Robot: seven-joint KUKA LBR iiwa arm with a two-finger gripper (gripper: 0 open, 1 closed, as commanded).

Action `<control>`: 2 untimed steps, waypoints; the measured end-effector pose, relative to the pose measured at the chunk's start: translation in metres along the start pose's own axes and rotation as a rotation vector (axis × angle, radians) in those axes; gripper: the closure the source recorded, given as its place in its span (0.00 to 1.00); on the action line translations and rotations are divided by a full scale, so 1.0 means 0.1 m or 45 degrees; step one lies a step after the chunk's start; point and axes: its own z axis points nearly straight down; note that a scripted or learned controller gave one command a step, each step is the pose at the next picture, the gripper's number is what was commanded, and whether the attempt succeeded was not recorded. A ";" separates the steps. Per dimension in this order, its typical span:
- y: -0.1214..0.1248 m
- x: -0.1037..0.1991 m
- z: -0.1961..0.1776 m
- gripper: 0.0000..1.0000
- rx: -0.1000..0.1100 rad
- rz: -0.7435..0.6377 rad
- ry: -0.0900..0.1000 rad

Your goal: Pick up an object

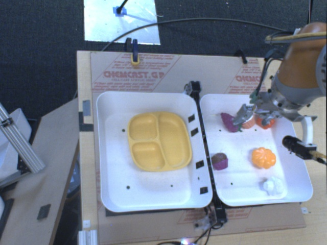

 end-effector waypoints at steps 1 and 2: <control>0.02 0.00 -0.07 0.00 -0.016 -0.003 -0.001; -0.02 -0.05 0.37 0.00 -0.014 0.000 -0.002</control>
